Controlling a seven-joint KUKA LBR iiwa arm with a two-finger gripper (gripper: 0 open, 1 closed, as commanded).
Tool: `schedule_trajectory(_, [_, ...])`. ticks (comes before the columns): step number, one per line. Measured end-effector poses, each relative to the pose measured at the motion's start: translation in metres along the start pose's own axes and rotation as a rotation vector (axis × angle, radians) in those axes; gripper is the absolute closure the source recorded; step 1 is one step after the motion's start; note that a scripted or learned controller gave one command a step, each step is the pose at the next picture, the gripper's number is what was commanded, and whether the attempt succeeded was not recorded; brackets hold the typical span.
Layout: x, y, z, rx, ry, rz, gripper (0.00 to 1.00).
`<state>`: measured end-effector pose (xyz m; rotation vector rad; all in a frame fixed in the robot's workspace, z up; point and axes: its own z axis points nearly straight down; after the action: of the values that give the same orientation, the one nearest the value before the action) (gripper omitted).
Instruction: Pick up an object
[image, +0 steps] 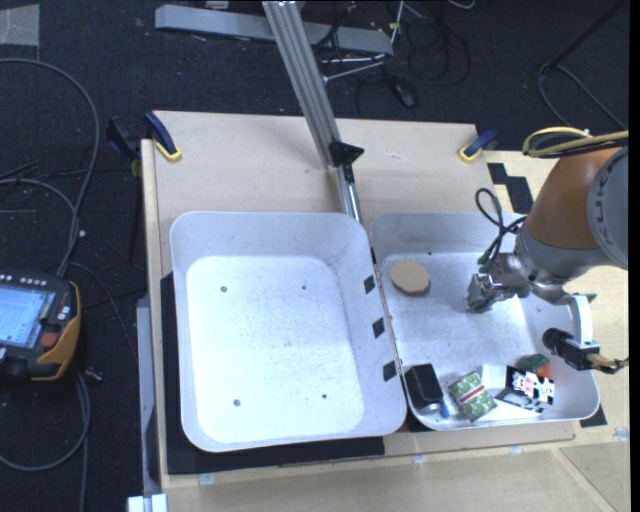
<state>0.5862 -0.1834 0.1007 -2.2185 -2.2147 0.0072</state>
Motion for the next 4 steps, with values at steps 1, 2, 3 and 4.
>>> schedule_trajectory(1, [0.091, 0.078, -0.015, -0.011, 0.0, -0.01, 1.0])
schedule_trajectory(2, [-0.01, 0.018, -0.099, -0.014, -0.006, 0.004, 1.0])
schedule_trajectory(3, [0.043, 0.002, -0.151, -0.014, -0.002, -0.006, 1.0])
schedule_trajectory(4, [0.034, -0.021, -0.027, 0.0, 0.0, -0.001, 1.0])
